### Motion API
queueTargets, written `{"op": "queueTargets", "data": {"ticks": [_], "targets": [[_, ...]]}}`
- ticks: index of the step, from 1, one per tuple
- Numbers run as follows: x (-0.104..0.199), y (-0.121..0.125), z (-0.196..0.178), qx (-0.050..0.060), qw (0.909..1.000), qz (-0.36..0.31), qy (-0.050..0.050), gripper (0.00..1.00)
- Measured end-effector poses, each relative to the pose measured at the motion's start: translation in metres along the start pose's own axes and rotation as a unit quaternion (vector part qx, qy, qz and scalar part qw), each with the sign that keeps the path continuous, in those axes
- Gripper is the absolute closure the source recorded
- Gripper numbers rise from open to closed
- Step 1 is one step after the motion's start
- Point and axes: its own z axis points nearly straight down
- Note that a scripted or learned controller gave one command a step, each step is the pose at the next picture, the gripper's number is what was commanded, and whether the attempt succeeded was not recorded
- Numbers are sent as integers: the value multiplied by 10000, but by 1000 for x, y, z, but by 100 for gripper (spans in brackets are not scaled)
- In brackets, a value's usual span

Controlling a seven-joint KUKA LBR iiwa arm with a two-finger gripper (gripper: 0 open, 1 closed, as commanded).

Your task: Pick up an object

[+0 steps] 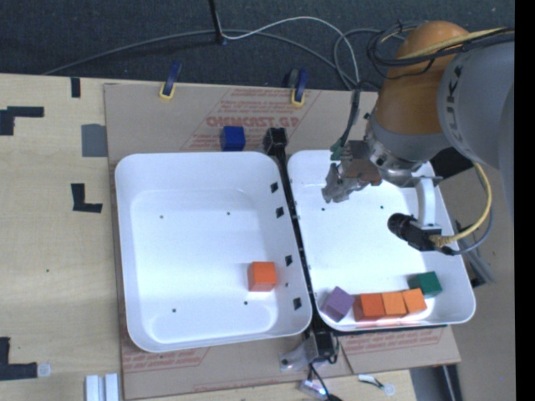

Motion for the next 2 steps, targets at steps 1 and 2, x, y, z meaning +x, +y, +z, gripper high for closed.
{"op": "queueTargets", "data": {"ticks": [1,2], "targets": [[45,0,-3,-4,10000,1,2,100],[90,-2,-3,-5,10000,0,0,100]]}}
